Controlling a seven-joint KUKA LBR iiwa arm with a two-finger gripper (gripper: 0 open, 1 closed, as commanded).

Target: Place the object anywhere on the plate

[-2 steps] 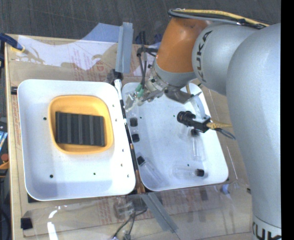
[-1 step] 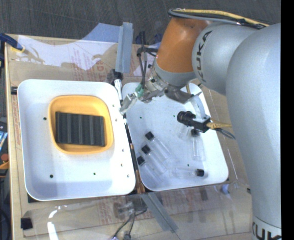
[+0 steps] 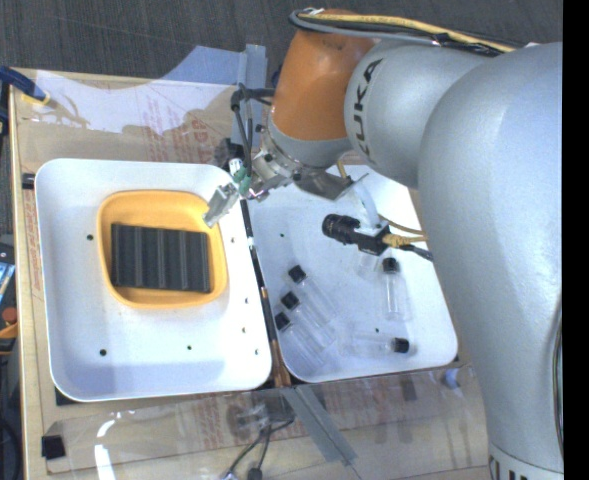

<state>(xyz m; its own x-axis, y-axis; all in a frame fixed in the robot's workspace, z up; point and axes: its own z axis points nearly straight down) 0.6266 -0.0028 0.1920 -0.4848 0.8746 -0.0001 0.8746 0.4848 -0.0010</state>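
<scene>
Holding one plate (image 3: 160,252), left bin (image 3: 64,348)

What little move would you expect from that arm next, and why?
Probably a short shift left. The gripper sits at the upper right rim of the yellow plate, at the left bin's right edge. Whether it carries a clear vial like those in the right bin is unclear.

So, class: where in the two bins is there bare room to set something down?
Left bin: bare white floor borders the yellow plate in front and at its left. Right bin: crowded with clear vials, their black caps scattered across the middle and front. The gripper hangs at the plate's right corner.
</scene>
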